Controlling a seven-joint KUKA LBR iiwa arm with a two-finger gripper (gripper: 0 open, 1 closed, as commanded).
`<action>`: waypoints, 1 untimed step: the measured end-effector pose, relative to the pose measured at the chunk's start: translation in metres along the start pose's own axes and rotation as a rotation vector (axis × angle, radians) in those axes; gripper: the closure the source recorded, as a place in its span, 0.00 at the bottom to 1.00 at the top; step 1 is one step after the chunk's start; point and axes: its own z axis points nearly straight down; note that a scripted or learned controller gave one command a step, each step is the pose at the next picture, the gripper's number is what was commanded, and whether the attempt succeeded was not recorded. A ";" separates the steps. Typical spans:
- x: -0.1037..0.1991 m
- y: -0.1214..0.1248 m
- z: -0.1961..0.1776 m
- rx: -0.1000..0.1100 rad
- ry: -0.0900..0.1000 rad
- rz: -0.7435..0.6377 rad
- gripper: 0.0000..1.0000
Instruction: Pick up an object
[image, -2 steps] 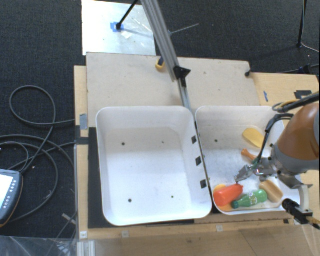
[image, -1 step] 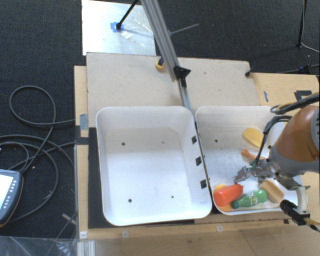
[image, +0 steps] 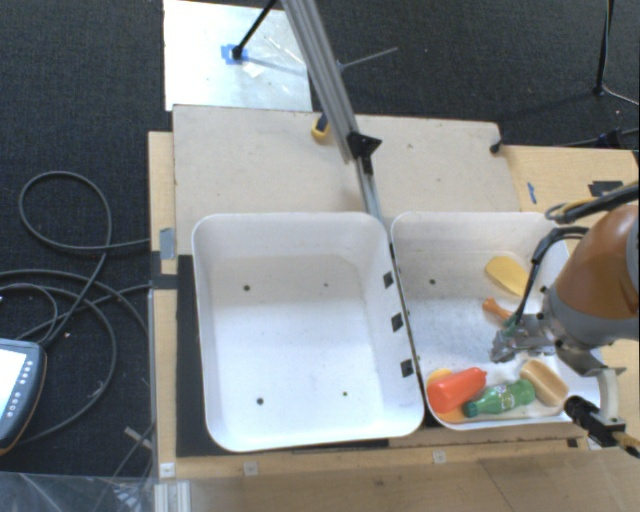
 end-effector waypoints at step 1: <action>-0.001 0.004 -0.064 -0.005 -0.002 -0.006 1.00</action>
